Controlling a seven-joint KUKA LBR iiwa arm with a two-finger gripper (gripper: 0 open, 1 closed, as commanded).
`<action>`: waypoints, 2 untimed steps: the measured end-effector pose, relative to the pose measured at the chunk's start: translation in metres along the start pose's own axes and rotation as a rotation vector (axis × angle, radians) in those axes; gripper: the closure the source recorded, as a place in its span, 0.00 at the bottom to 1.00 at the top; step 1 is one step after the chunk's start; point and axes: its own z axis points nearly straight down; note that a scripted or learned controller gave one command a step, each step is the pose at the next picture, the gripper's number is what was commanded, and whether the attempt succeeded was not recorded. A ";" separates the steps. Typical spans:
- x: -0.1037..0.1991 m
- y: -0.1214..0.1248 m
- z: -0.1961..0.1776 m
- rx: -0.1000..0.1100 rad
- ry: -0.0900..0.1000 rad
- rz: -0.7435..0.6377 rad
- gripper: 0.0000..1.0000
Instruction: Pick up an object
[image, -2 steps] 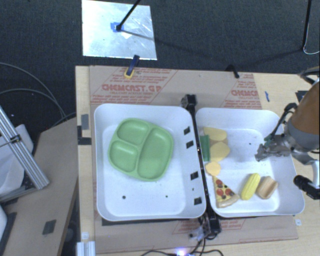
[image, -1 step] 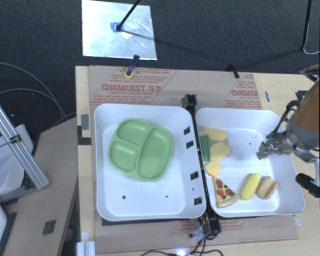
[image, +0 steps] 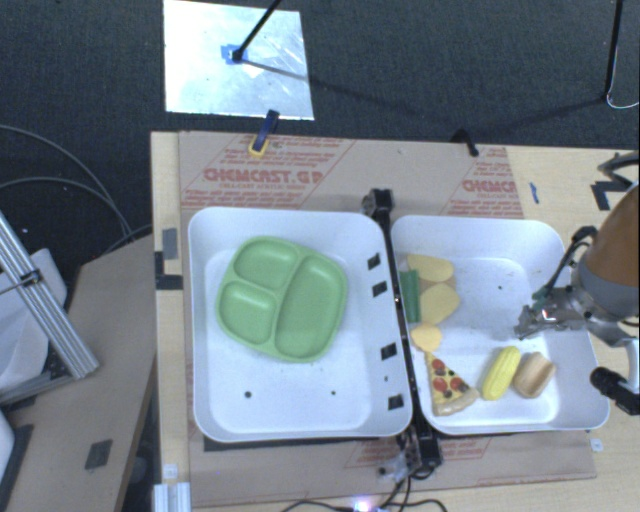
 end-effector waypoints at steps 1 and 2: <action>0.061 -0.003 0.026 -0.002 0.002 -0.008 1.00; 0.138 -0.004 -0.081 -0.014 0.003 -0.013 1.00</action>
